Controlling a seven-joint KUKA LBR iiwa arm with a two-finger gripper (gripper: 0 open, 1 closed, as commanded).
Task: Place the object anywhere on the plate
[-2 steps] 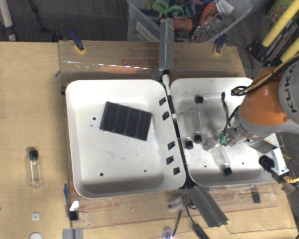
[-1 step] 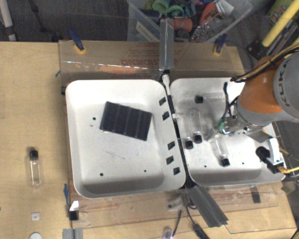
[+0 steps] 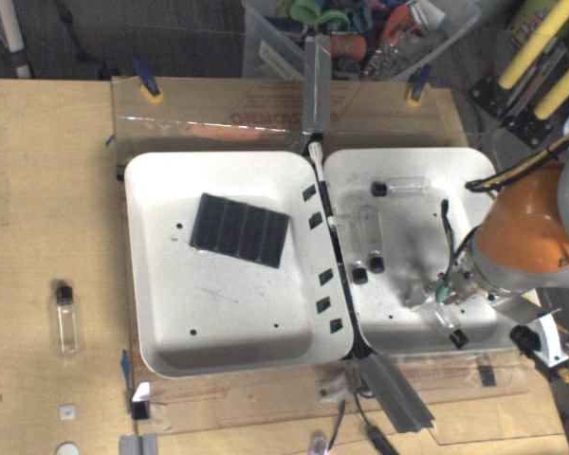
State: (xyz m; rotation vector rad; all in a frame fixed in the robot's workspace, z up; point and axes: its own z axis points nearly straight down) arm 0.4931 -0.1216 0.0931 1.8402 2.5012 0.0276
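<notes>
I can't make out the gripper (image 3: 444, 297) state from here. It sits low in the right bin (image 3: 412, 164), among clear vials (image 3: 365, 245). The dark ridged plate (image 3: 241, 229) lies well apart to its left, in the left bin (image 3: 171, 339), long axis slightly tilted.

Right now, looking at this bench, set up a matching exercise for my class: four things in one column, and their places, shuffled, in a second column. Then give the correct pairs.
Things:
1. dark ribbed plate
2. clear vial with a black cap
3. gripper
4. clear tub of colourful items

Places:
A. low in the right bin
B. behind the bins, at the top of the view
C. in the left bin
D. on the wooden bench, left of both bins

Pairs: 1-C, 2-D, 3-A, 4-B
</notes>
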